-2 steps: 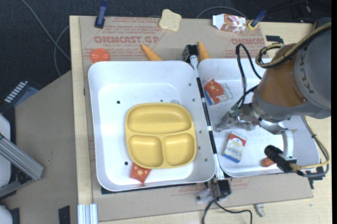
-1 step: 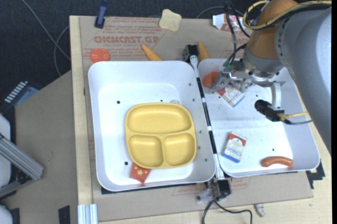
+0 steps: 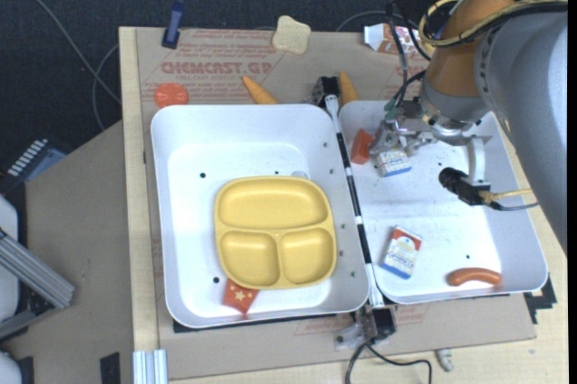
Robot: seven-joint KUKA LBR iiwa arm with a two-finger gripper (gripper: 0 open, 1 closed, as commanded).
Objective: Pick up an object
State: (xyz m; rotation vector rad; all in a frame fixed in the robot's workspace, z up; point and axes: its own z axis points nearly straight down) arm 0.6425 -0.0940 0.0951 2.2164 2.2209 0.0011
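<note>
Right of the yellow plate (image 3: 275,229), a smooth moulded dish with three rounded compartments lying in one white bin (image 3: 180,184), the gripper (image 3: 393,143) hangs low in the neighbouring bin (image 3: 509,229), directly over a small blue-and-white box (image 3: 393,163). Whether it is open, closed or gripping that box cannot be told. A stubby orange-red piece (image 3: 361,146) lies between plate and box, against the bin wall. Further right of the plate lie a small printed carton (image 3: 401,251) and a curved orange sausage (image 3: 473,277). A red scrap (image 3: 238,296) bearing a star pokes out under the plate's near edge. Beyond the plate, on the brown board (image 3: 216,67), sit a bread slice (image 3: 291,33) and a tapered carrot (image 3: 259,91).
</note>
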